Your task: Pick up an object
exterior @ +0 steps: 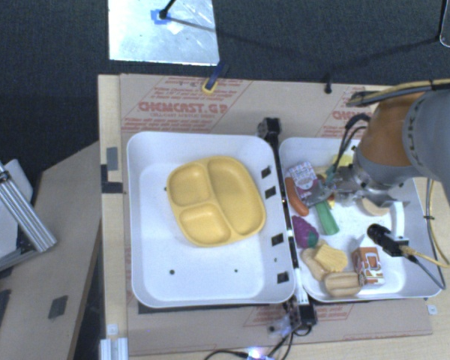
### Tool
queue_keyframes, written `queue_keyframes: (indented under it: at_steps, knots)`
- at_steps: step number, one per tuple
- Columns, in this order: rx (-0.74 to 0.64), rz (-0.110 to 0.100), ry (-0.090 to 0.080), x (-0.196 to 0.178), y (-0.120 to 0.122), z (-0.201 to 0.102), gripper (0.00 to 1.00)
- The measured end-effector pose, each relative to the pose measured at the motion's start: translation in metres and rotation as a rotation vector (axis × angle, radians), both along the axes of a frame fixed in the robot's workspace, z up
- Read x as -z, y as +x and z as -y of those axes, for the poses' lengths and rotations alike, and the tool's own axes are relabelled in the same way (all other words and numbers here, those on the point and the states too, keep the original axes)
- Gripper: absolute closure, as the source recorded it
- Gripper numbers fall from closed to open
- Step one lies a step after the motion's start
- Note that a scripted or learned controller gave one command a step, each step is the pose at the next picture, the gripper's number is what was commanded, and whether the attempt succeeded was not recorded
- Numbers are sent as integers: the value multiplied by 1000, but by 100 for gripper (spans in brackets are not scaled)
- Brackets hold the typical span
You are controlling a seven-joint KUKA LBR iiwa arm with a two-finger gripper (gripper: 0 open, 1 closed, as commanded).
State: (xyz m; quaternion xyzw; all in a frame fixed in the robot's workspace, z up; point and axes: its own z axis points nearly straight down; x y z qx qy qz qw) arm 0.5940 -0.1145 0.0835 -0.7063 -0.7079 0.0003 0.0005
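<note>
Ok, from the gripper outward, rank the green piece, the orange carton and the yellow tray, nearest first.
Gripper is in the right bin.
1. Green piece, just below the gripper, right bin.
2. Orange carton, lower right of that bin.
3. Yellow tray, left bin.

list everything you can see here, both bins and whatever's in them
left bin: 1, white, left half of the bench
divided plate: 1, yellow, three compartments, middle of the left bin
right bin: 1, white, right half of the bench
hot dog toy: 1, orange-red, left edge of the right bin
snack packet: 1, white and red, top left of the right bin
green piece: 1, green, centre of the right bin
purple piece: 1, purple, below the hot dog toy
corn toy: 1, yellow, lower part of the right bin
bread roll toy: 1, tan, bottom edge of the right bin
small carton: 1, orange and white, right of the corn toy
arm: 1, grey with an orange band, over the right bin
gripper: 1, dark, by the snack packet
</note>
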Motion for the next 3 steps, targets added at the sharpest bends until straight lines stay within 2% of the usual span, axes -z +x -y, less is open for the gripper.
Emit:
queue_keyframes:
  at_steps: [1, 3]
  knots:
    - [0, 3, 0, -12, 1, 0, 100]
    - [-4, 10, -1, -141, 4, -5, 100]
